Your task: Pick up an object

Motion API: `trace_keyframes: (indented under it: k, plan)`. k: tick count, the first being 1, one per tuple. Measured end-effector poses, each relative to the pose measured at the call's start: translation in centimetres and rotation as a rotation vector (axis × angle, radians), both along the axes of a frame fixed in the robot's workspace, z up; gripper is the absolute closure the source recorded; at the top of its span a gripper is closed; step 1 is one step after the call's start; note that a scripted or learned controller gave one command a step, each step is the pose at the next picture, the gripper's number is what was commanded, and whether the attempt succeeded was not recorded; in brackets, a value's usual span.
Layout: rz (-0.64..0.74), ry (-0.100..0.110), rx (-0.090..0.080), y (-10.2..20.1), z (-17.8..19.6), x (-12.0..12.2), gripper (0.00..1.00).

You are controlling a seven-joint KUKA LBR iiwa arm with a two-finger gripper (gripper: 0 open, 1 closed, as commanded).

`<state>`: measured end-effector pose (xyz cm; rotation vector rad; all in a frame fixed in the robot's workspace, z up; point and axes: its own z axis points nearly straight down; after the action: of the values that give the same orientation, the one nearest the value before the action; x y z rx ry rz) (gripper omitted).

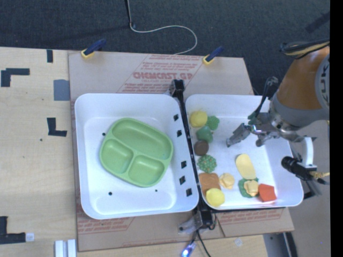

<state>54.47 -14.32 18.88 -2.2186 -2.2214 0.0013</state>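
Note:
The right bin [278, 103] holds several toy foods. Along its left side are a yellow lemon [198, 118], a green broccoli piece [213, 123], a brown ball [201, 148], a leafy green piece [207, 163], an orange-brown slab [209, 181] and a yellow ball [215, 197]. Further right lie a pale yellow oblong piece [246, 166], a small pale piece [227, 181], a green-and-yellow piece [248, 188] and an orange-red block [267, 193]. My gripper [247, 139] hangs over the bin's middle, just above the oblong piece, open with nothing between its fingers.
The left bin [86, 143] holds a green divided plate [136, 151]. A black divider with clips [182, 138] runs between the bins. The grey-and-orange arm [303, 90] covers the right bin's far right corner. A cable [161, 28] lies behind the bench.

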Motion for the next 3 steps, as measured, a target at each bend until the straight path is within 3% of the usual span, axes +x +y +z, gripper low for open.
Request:
trace_keyframes:
  k: [1, 2, 3]
  plan:
    - [0.002, 0.006, 0.003, 6.0, -0.5, -6.2, 0.0]
    - [0.009, 0.001, 0.002, 16.6, -0.5, -6.2, 0.0]
    - [-0.007, -0.001, -0.003, 8.0, 1.1, -5.7, 0.0]
